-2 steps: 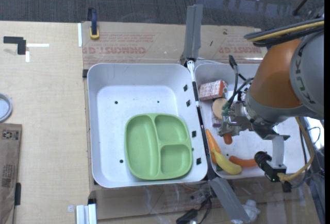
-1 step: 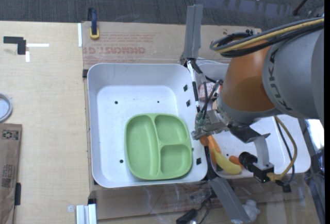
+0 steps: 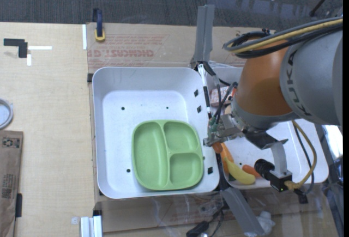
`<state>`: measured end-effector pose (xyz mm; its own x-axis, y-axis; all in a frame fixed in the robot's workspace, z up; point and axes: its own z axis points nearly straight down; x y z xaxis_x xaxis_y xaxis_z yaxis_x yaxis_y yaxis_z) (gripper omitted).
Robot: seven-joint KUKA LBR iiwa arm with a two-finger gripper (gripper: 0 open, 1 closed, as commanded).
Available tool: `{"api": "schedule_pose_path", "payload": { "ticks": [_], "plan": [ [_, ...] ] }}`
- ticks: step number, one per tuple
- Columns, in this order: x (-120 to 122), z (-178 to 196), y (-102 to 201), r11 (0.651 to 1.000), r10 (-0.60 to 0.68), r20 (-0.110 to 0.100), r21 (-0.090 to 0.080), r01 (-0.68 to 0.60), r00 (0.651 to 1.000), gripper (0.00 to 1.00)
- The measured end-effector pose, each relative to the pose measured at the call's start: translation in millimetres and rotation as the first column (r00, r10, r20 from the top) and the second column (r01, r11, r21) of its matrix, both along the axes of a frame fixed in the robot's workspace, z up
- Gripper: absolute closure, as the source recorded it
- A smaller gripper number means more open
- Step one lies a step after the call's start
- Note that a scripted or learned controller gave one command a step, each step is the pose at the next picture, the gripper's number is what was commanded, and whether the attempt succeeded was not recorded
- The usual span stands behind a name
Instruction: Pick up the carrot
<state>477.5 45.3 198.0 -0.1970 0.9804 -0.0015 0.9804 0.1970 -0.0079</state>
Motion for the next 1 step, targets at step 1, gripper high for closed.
{"api": "schedule_pose_path", "payload": {
  "ticks": [1],
  "plan": [
    [0.8,8.1,-1.1,1.0,-0.001,-0.001,-0.002,0.001,1.0,1.0]
  ]
}}
